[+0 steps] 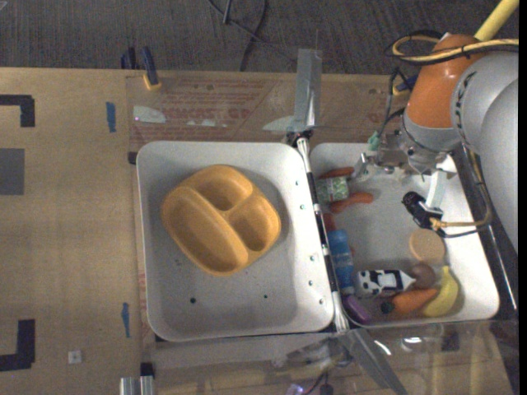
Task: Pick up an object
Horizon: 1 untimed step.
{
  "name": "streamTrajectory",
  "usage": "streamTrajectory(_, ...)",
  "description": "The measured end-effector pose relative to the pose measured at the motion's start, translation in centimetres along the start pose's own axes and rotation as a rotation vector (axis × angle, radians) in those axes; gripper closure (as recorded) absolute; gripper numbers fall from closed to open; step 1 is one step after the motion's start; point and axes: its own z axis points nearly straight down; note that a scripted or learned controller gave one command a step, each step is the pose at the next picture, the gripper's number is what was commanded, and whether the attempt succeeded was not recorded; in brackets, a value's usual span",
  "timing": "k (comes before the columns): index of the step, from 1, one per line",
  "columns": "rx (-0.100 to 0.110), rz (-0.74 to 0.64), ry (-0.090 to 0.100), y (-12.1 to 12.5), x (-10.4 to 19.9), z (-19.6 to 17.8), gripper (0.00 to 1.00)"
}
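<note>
I saw the tool (394, 156) hanging over the right bin (387, 220), just beside the green can (333, 189). I could not tell its state. The banana (445, 293) lay well apart from that can.

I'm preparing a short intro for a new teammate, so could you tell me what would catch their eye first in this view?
The big yellow divided plate stands out first, lying alone in the left white bin. Next is the grey arm with its orange band, reaching in from the right over the far end of the right bin. Along that bin's left and near edges lies a jumble of small toys, including a banana and a carrot.
</note>
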Motion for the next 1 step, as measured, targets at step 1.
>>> streamTrajectory(1,-0.012,0.14,0.0,-0.76,-2.73,0.93,0.0)
